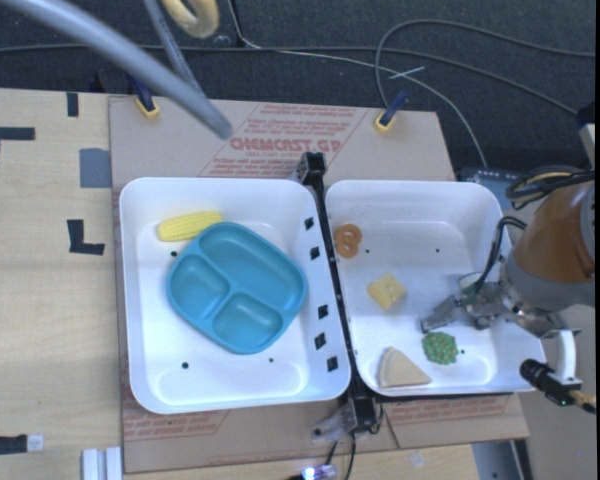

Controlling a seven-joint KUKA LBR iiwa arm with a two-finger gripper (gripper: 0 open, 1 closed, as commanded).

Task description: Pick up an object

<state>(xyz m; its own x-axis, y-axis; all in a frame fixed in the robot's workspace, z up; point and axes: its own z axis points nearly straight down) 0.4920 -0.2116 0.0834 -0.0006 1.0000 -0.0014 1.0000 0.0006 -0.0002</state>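
The right bin [450, 208] holds a green bumpy ball [440, 348], a beige wedge [402, 369], a yellow cube [386, 291] and an orange pretzel-shaped ring [347, 239]. My gripper [450, 316] is low in this bin, just above and touching or nearly touching the green ball, to the right of the yellow cube. The arm's orange band [555, 253] is over the bin's right wall. Nothing visibly hangs from the gripper.
The left bin [140, 298] holds a blue divided plate [238, 286] and a yellow corn cob [188, 226] at its back left. A black divider [325, 268] runs between the bins. Cables cross the dark floor behind the bench.
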